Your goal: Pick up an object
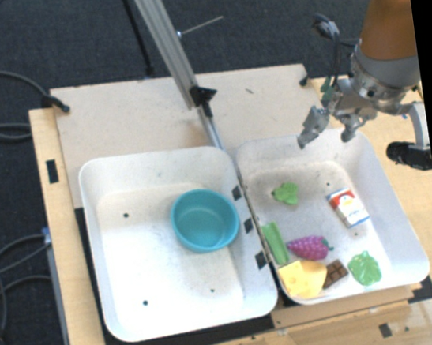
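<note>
My gripper [328, 129] hangs above the far rim of the right bin [385, 184], its two fingers spread apart with nothing between them. Below it in that bin lie a small green leafy piece [286, 193], a red and white carton [348, 207], a purple bunch of grapes [308, 247], a long green vegetable [274, 242], a yellow cheese wedge [302, 278], a brown chocolate piece [336, 272] and a green pepper-like piece [364, 267]. A blue bowl [204, 219] sits in the left bin [115, 246].
A slanted aluminium bar [171, 50] rises from the bench behind the seam between the bins. Cables lie on the dark floor at the left. The orange-banded arm [385, 24] stands at the upper right.
</note>
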Tool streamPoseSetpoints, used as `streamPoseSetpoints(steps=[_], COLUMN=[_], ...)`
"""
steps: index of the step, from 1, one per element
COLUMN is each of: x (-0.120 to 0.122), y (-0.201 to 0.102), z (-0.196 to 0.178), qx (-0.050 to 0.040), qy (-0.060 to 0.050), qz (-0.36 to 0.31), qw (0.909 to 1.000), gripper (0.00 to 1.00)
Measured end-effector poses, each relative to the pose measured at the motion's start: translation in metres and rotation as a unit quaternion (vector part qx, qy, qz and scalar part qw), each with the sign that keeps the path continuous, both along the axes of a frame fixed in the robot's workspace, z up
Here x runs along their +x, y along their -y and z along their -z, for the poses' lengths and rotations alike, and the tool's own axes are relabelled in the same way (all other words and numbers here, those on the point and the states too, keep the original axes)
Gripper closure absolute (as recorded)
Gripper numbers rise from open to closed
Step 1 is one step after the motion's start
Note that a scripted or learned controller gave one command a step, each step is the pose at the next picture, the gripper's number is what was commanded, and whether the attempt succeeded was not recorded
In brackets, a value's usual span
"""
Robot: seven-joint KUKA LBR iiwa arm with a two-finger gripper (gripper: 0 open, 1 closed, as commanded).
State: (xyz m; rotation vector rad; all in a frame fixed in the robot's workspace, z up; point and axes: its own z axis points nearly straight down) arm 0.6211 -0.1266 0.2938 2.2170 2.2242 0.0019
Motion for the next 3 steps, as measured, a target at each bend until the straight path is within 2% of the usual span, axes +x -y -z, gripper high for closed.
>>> streamPoseSetpoints(steps=[1, 3], x=[0.0, 0.003], y=[0.0, 0.013], z=[0.0, 0.12], qx=[0.0001, -0.0015], qy=[0.0, -0.003], qz=[0.0, 0.003], qw=[1.0, 1.0], gripper=[0.0, 0.0])
